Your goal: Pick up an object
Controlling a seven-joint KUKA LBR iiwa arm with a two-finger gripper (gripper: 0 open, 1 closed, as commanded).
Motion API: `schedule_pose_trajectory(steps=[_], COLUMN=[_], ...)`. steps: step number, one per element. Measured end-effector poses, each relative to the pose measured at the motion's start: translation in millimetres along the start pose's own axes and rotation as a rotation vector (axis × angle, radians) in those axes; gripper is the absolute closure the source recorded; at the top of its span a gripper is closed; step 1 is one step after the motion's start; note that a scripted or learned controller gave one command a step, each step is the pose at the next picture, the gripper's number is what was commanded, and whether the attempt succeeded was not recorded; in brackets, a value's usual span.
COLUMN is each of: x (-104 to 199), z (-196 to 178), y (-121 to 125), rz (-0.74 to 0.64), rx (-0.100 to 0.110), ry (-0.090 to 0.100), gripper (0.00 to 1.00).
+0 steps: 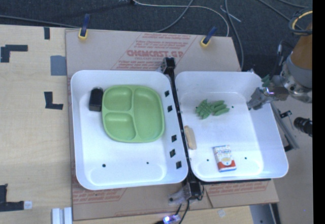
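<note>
Camera view, left bin: a black block touches the left edge of a green divided plate. Right bin: a tan stick lies along the left wall, green bean pods sit mid-bin, a small red-and-white box lies near the front. My gripper hovers over the right rim; whether my fingers are parted or closed, I cannot tell.

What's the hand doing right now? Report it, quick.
Hand: at the right bin's right rim, nothing seen in it; open or closed cannot be told.
</note>
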State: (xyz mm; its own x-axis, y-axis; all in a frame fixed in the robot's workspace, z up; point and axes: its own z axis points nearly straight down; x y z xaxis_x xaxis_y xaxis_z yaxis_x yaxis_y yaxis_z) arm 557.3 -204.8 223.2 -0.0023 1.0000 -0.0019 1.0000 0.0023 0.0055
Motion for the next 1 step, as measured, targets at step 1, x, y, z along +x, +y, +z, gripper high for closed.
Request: schedule_pose_trajectory(steps=[1], x=[-7.4], z=[-45.8], y=[0.9], rz=[0.001], rx=[0.002], ry=[0.000], gripper=[1.00])
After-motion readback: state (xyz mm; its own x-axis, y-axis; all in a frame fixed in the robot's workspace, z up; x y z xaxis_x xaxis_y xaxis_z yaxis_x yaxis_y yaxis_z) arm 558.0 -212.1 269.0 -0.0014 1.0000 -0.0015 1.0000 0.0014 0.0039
